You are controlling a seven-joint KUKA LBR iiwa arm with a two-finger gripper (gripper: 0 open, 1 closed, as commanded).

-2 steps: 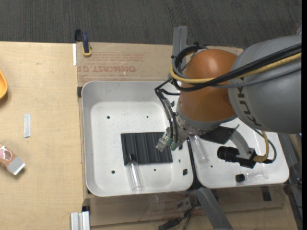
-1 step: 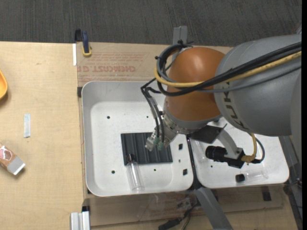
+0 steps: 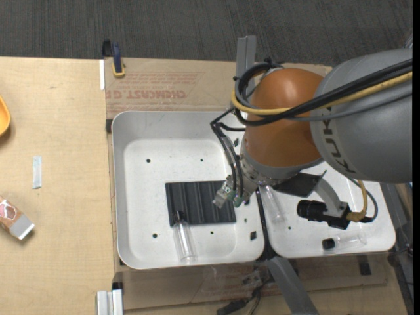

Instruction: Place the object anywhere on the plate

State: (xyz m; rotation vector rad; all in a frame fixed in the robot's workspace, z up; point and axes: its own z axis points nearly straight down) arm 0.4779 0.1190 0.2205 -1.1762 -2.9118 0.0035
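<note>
Black ribbed plate (image 3: 199, 201) — flat, rectangular, dark.

- Plate (image 3: 199, 201) — a black, ribbed rectangle lying flat on the floor of the left bin (image 3: 141, 143), its right edge just under the gripper (image 3: 230, 194).
- Tube (image 3: 184, 240) — clear plastic, lying on its side, one end touching the plate's lower left corner, down-left of the gripper.
</note>
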